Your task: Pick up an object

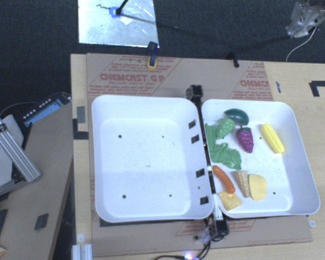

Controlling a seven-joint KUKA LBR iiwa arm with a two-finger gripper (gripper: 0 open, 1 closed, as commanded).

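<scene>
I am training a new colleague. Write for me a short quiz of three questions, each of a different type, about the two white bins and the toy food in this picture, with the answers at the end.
1. True or false: all the toy food lies in the right bin.
2. Multiple choice: what lies closest to the purple grapes? A) the yellow corn B) the dark green piece C) the orange carrot
3. Fill in: the carrot lies near the ______ between the two bins.

Key
1. True; the left bin holds none of it.
2. B
3. divider
</scene>
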